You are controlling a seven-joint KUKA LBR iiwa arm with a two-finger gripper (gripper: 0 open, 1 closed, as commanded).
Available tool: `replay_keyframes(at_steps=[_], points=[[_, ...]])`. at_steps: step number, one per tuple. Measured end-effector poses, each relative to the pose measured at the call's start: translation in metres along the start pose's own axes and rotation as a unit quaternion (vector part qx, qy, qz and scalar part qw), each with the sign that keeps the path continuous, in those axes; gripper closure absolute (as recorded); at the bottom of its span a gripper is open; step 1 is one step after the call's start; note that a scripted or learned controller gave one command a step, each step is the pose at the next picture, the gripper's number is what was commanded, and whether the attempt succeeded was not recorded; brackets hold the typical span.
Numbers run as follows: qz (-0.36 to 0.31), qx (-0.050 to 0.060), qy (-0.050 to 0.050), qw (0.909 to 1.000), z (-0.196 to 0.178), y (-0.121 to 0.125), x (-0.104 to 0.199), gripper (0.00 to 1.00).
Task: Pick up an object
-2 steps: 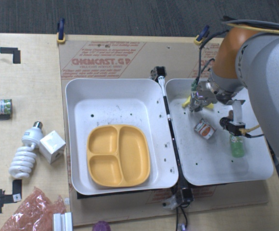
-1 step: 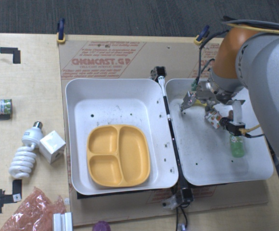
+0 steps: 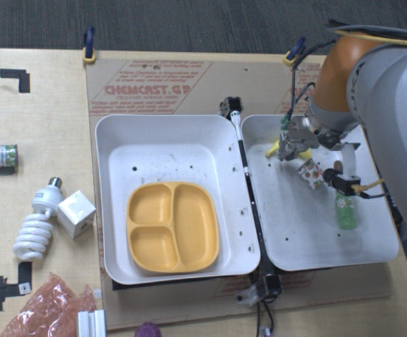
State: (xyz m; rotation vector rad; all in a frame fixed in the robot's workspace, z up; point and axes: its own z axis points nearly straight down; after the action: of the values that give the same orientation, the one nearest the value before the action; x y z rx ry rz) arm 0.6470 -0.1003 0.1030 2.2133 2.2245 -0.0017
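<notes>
Two shallow white bins sat side by side on a brown board, and the right bin [image 3: 309,248] serves here as the landmark. Against its left wall stood the left bin [image 3: 112,188], which held a yellow divided plate [image 3: 173,226] with three compartments, lying flat in its lower half.

A grey arm [image 3: 393,111] with an orange band [image 3: 344,62] reached over the right bin's upper right corner. Its gripper [image 3: 292,148] hung low over the upper part of that bin's floor, near the back wall. Whether the fingers were apart or closed could not be told, and nothing could be seen between them.

Inside the right bin, just to the right of the gripper, lay a small patterned box [image 3: 311,174] in white, red and orange. A yellow object [image 3: 274,150] peeked out at the gripper's left side, touching or very near it. Closer to the right bin's right wall lay a green translucent bottle [image 3: 345,212], lengthwise toward the front edge, well apart from the gripper.

Far to the left of the right bin, beyond the left bin, a white spiral light bulb [image 3: 36,223] rested on the bench beside a small white cube [image 3: 76,213]. A green can [image 3: 1,156] lay further up from them. A pink mesh bag [image 3: 45,307] sat at the lower left.
</notes>
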Motion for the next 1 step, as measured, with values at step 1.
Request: replay_keyframes(at_steps=[1], points=[[0.000, 0.000, 0.000, 1.0000, 0.0000, 0.0000, 0.0000, 0.00]])
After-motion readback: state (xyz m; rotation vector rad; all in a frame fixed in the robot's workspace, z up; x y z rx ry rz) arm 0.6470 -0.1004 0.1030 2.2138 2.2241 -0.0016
